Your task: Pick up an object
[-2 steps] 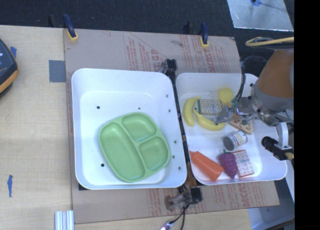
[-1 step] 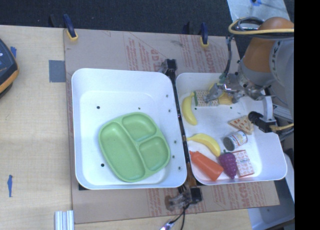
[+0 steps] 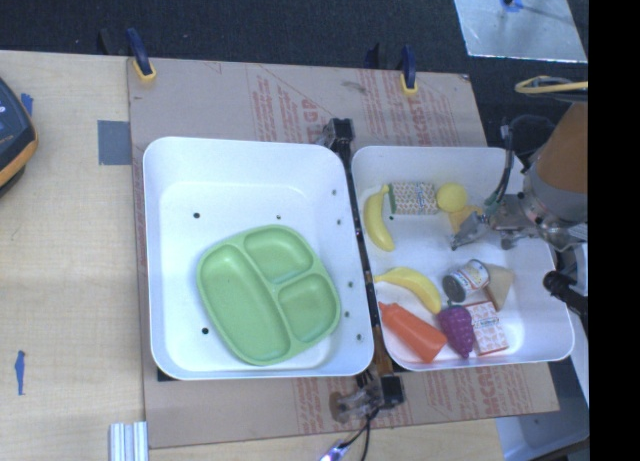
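Observation:
My gripper point(image 3: 483, 239) hangs over the middle of the right bin point(image 3: 425, 161), open, with nothing between its fingers. Just beyond it lies a yellow lemon point(image 3: 452, 196) next to a small pale box point(image 3: 413, 198). In front of it a small can point(image 3: 466, 279) lies beside a tan wedge point(image 3: 499, 285). One banana point(image 3: 377, 219) lies near the bin's left wall and a second banana point(image 3: 412, 284) sits lower down. Along the front wall are an orange carrot point(image 3: 412, 332), purple grapes point(image 3: 456, 329) and a red-and-white packet point(image 3: 487, 330).
The left bin point(image 3: 180, 174) holds a green divided plate point(image 3: 268, 294). The arm point(image 3: 560, 169) comes in over the right bin's right wall. A black-and-orange device point(image 3: 12, 134) sits at the bench's far left. Clamps point(image 3: 141, 57) hold the cardboard at the back.

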